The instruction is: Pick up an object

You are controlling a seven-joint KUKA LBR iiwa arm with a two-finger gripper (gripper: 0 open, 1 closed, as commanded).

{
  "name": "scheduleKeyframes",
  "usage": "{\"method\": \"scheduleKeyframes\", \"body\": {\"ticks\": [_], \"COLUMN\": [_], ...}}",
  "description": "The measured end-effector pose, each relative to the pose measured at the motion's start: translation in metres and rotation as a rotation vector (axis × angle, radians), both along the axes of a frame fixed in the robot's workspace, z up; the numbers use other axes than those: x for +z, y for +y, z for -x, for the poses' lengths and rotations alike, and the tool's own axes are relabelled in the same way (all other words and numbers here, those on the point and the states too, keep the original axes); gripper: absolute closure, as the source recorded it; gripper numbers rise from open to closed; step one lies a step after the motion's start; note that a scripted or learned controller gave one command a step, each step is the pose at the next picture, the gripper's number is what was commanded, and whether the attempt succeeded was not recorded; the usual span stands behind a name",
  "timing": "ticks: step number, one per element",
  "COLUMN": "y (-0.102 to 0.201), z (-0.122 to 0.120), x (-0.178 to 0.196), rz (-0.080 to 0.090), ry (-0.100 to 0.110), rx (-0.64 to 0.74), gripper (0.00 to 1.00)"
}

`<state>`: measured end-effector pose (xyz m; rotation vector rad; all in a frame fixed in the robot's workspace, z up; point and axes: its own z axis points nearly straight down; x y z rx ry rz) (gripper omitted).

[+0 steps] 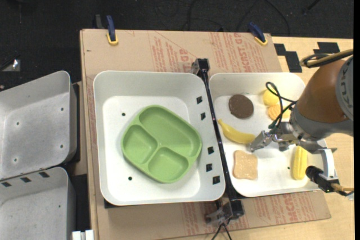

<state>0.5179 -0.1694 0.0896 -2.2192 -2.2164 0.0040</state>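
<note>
In the right bin, my gripper hangs low over the floor, between a yellow banana to its left and a tan bread slice just below it. It looks open and holds nothing. A round brown patty lies towards the back of the bin. A yellow corn cob lies to the gripper's right, near the front. Yellow and orange pieces sit at the back, partly hidden behind the arm and its black cable.
The left bin holds a green divided plate. A black divider runs between the two bins. The grey arm with its orange band covers the right bin's right side. Grey metal trays lie at the far left.
</note>
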Motion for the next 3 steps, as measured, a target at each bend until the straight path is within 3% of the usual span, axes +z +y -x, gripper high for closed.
{"method": "scheduleKeyframes", "body": {"ticks": [1,2,3], "y": [0.000,0.000,-0.005], "z": [0.000,0.000,0.001], "x": [0.003,0.013,0.056], "rz": [0.001,0.002,0.003], "ry": [-0.005,-0.006,-0.009], "rx": [-0.001,-0.002,-0.001], "gripper": [0.00,1.00,1.00]}}
